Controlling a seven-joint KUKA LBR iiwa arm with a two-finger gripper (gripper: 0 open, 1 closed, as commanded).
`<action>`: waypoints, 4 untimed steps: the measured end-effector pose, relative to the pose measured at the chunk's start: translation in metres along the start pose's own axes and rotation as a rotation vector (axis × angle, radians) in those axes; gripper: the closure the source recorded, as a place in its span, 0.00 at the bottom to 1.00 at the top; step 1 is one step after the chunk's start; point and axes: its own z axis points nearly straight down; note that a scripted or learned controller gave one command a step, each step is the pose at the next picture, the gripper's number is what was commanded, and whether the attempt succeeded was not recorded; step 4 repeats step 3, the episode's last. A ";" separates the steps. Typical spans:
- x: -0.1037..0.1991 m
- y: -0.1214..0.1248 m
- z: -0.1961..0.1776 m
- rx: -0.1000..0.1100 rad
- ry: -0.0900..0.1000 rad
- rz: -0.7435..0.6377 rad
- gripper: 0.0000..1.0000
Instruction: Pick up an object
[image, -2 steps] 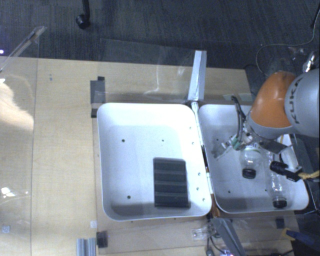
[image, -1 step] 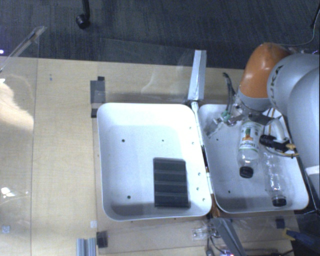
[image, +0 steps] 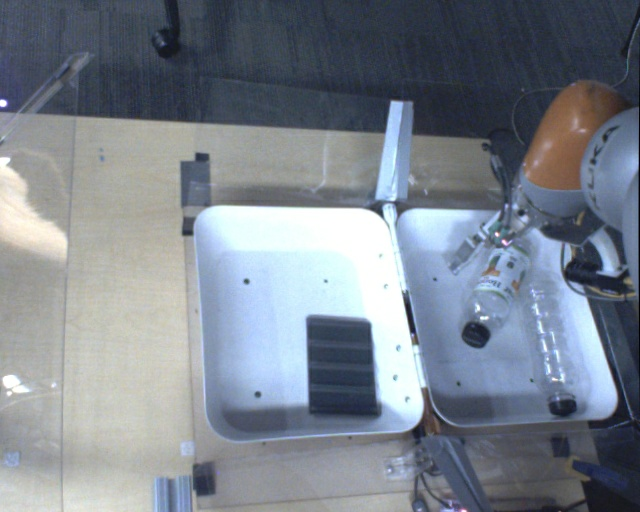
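2 bottles in right bin; pincer (image: 487, 236) at label bottle's (image: 497, 291) base, axis running 1-to-7 o'clock. Pincer opening: cannot tell.

- Left bin (image: 230, 300): open floor across upper and left parts; black ridged block (image: 341, 365) fills lower right of centre.
- Right bin (image: 440, 350): bottle (image: 496, 293) slants through middle, second bottle (image: 549, 345) lies along right wall; bare floor at lower left.
- Arm (image: 580, 150) crowds upper right corner, gripper (image: 490, 238) low over bottle's upper end.
- Metal bar (image: 395, 150) stands above the seam between bins.
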 end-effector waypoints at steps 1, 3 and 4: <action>-0.005 -0.043 0.012 -0.021 -0.025 -0.004 0.00; 0.048 -0.056 0.000 -0.025 -0.031 -0.110 1.00; 0.048 -0.056 0.000 -0.025 -0.031 -0.110 1.00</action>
